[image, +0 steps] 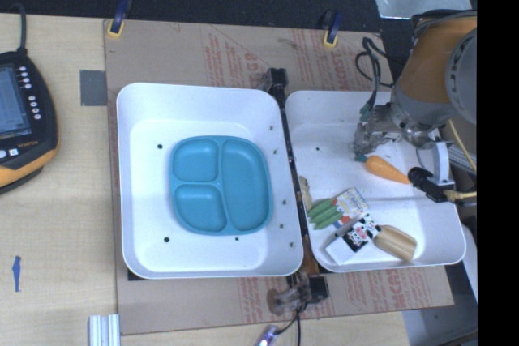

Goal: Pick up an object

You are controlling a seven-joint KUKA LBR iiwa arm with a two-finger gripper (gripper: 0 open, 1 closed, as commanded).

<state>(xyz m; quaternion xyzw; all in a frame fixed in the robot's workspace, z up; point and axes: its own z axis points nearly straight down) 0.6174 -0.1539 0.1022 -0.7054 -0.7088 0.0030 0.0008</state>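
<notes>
While your gripper (366,143) sits low in the right bin (324,113), you can't tell its finger state from this angle. Carrot (387,169) lies just beside it, nearly touching, long axis running upper-left to lower-right, thick end toward the gripper. Blue divided plate (220,184) sits in the left bin (146,105).

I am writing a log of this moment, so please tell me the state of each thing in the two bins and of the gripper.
Blue divided plate: flat in the left bin, nothing on it.
Carrot: lying in the right bin, just below the gripper.
Green item: lying near the divider.
Small card: lying flat.
Wooden piece: on its side.
Gripper: low, above the right bin.
</notes>
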